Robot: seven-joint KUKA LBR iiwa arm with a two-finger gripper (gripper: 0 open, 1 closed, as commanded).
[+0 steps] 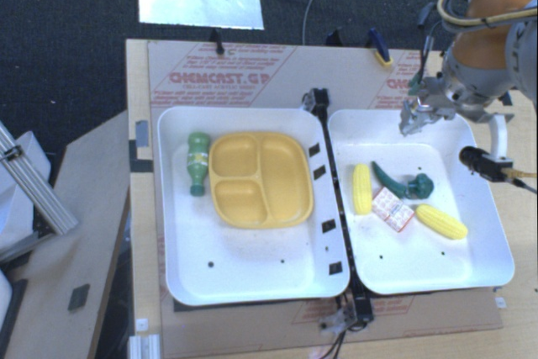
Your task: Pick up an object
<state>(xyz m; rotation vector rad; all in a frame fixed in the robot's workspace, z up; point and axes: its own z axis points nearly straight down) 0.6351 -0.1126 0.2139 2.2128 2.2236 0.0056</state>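
My gripper (414,122) hangs over the back edge of the right bin (479,265), above and behind the objects there. In that bin lie a small yellow corn cob (361,188), a dark green curved toy (405,182), a red-and-white checkered box (392,209) and a second yellow corn cob (441,221). All of them rest on the bin floor, apart from the gripper. The left bin (244,273) holds a green bottle (197,164) lying beside a yellow divided plate (259,179).
A black divider with clips (329,181) runs between the two bins. A black fitting with a cable (483,163) sits at the right bin's right rim. Blue clamps (380,46) stand behind the bins. The front halves of both bins are bare white floor.
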